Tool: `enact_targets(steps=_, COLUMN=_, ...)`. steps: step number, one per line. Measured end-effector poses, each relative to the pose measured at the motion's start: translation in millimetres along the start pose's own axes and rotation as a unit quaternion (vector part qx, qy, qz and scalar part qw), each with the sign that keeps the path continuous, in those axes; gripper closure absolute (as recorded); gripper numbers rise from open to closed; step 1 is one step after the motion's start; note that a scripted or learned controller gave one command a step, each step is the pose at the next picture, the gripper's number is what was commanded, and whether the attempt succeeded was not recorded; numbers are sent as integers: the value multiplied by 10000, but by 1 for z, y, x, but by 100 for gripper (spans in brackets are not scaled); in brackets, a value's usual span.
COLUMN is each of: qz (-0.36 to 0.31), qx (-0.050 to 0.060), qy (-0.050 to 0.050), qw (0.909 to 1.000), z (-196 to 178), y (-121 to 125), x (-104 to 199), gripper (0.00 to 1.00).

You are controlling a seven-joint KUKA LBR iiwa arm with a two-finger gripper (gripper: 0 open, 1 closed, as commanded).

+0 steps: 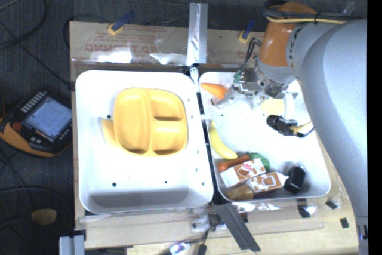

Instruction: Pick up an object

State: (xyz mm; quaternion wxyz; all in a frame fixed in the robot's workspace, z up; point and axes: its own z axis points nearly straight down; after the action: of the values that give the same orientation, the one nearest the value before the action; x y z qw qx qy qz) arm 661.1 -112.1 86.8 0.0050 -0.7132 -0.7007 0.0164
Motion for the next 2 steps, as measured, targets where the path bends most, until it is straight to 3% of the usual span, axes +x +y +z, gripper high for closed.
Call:
enact_targets(steps=1, qz=705, qx=73, qy=52, qw=9975, z=1, y=-2, x=3, gripper=0)
enact_targets(steps=2, qz=-536, qx=-141, qy=81, qw=9984, z=-3, y=-132, x=-16, gripper=0)
